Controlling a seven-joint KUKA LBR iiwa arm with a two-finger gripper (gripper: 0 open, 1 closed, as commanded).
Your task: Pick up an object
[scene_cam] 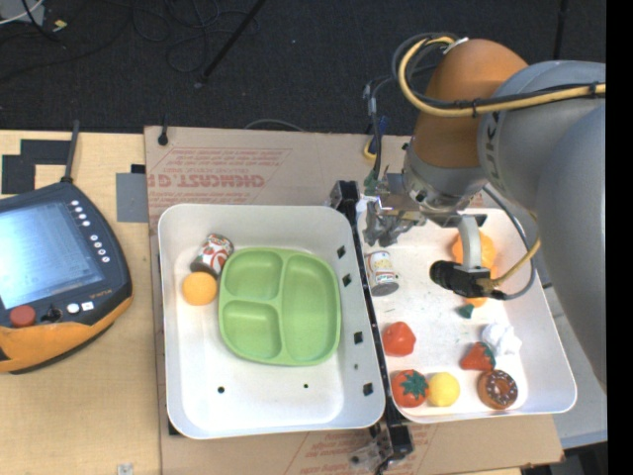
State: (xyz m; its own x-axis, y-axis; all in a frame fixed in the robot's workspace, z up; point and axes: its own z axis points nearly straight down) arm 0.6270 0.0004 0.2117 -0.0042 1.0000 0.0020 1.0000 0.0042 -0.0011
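My gripper (384, 228) hangs over the far left corner of the right bin (554, 404), next to the wall between the two bins. A small silver can with a dark label (382, 272) stands just in front of it, a little apart. Further toward the front lie a red pepper (399, 337), a red tomato with a green top (409, 388), a yellow lemon (444, 389), a chocolate doughnut (497, 388) and a strawberry (476, 356). An orange fruit (476, 249) sits partly behind the arm.
The left bin (188, 384) holds a green divided plate (279, 305), an orange ball (199, 287) and a tipped red-and-white can (211, 253). A white crumpled item (505, 338) lies beside the strawberry. A teach pendant (54, 265) rests on the bench at the left.
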